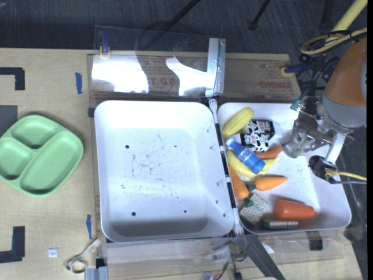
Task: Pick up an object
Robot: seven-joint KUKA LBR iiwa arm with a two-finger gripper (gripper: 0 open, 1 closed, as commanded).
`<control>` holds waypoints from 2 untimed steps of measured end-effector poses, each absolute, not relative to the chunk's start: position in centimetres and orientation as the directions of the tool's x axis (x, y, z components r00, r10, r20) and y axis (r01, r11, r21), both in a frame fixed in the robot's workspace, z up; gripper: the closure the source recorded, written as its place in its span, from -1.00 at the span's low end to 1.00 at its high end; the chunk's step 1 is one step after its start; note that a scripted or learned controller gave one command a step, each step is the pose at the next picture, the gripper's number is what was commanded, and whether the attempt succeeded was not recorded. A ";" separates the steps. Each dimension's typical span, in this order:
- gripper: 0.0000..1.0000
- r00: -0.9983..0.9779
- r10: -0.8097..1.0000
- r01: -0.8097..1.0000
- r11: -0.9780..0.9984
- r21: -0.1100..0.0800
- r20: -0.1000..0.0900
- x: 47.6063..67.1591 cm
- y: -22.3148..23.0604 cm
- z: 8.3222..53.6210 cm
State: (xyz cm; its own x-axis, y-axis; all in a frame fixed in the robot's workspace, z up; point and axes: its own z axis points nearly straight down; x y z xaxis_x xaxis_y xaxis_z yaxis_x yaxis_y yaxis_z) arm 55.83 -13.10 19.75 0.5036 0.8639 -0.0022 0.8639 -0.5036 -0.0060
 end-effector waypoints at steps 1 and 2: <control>1.00 0.565 0.825 0.825 -0.565 -0.004 -0.002 61.8 -7.2 24.1; 1.00 0.769 0.639 0.639 -0.769 -0.005 -0.004 59.8 -13.4 21.6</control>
State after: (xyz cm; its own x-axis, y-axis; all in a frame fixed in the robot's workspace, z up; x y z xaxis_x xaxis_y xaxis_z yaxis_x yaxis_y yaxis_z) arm 59.80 -13.39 21.62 0.7694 0.6388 -0.0042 0.6388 -0.7694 -0.0053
